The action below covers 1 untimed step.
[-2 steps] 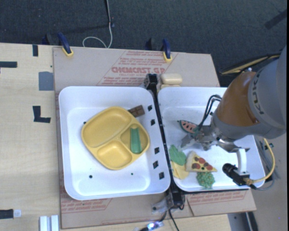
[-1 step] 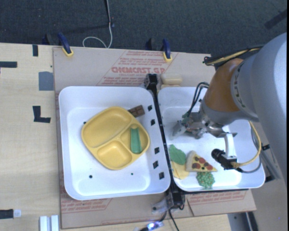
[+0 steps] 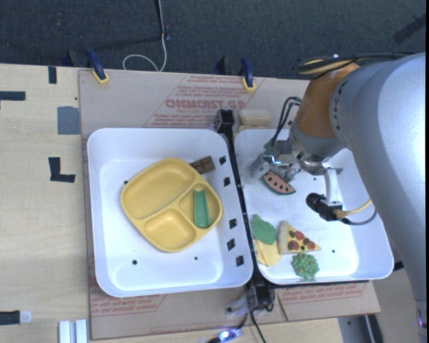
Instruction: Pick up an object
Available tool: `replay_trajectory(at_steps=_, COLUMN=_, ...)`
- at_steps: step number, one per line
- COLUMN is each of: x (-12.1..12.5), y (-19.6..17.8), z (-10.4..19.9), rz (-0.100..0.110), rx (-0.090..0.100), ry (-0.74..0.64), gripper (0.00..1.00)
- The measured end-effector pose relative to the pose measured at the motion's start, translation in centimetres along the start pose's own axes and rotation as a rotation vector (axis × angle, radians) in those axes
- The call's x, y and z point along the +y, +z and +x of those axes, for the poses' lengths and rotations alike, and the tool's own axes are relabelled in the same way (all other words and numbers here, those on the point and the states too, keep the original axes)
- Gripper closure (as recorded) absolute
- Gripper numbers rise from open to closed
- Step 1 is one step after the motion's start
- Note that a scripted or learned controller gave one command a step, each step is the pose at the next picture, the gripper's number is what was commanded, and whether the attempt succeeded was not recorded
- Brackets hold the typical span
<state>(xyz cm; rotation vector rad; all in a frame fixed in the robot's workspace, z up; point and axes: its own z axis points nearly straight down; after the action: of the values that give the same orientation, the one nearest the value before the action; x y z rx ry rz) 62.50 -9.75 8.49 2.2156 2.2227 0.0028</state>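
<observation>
In the right bin, your end effector is hovering just above the watermelon slice. You cannot tell how it is set.

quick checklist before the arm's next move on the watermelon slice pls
1. Target in view: watermelon slice lies in the right bin, partly under the pincer. ok
2. Pincer over target: it sits just above the slice's upper edge. ok
3. Slice between the fingers: the wrist hides the tips. cannot tell
4. Room around target: the pizza slice, green leaf and broccoli lie apart, nearer the bin's front. ok
5. Cable clearance: a black and yellow cable hangs right of the slice, above the bin floor. cannot tell
6. Left bin untouched: yellow divided plate holds a green cylinder, away from the arm. ok
</observation>
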Motion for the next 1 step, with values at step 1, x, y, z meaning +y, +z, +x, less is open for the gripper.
replay_trajectory(at_steps=1, x=4.52, y=0.01, z=-4.55, rz=-0.001, rx=-0.001, ry=0.001, gripper=0.0)
